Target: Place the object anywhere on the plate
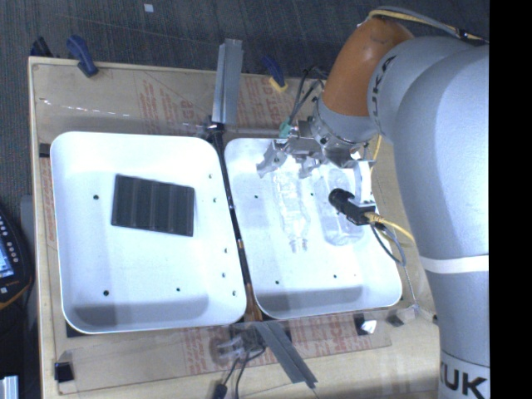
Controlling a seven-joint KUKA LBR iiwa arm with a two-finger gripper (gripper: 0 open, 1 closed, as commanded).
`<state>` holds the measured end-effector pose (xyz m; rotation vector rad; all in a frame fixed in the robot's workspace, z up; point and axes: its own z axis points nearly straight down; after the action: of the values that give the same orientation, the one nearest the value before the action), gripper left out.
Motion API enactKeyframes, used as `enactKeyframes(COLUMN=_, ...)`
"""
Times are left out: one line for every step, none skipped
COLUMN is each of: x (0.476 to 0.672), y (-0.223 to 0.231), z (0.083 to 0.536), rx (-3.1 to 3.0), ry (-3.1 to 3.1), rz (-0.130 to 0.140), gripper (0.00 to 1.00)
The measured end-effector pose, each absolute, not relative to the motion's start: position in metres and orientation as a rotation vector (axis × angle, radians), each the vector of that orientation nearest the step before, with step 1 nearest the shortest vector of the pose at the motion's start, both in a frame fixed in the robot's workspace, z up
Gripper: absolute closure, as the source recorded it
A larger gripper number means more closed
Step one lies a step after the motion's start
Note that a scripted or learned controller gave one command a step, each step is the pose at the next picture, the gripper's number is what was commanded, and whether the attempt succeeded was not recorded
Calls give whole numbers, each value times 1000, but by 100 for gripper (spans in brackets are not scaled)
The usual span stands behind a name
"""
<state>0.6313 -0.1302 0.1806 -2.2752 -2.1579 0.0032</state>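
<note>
The plate (154, 205) is a dark grey ribbed rectangle lying flat in the left bin (75, 165), toward its upper left. My gripper (317, 238) hangs over the middle of the right bin (274, 293), well to the right of the plate. Its two pale translucent fingers (293, 210) point down toward the bin floor and stand apart, so it is open. I see only bare white floor between them.
A metal bar (226, 81) runs up from the divider between the two bins. Blue clamps (83, 56) sit on the bench's far edge. The grey arm with its orange band (366, 52) covers the right bin's far right side. A black cable plug (349, 206) juts from the wrist.
</note>
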Motion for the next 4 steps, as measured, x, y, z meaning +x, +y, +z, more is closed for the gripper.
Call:
enactKeyframes(x=657, y=-74, z=230, rx=-2479, ry=-1928, rz=3, gripper=100)
enactKeyframes(x=656, y=21, z=253, rx=-2358, ry=-2074, rz=0, gripper=100)
enactKeyframes(x=581, y=95, z=252, rx=-2369, ry=-2059, rz=7, gripper=100)
enactKeyframes(x=642, y=100, z=254, rx=-2230, ry=-2210, rz=3, gripper=100)
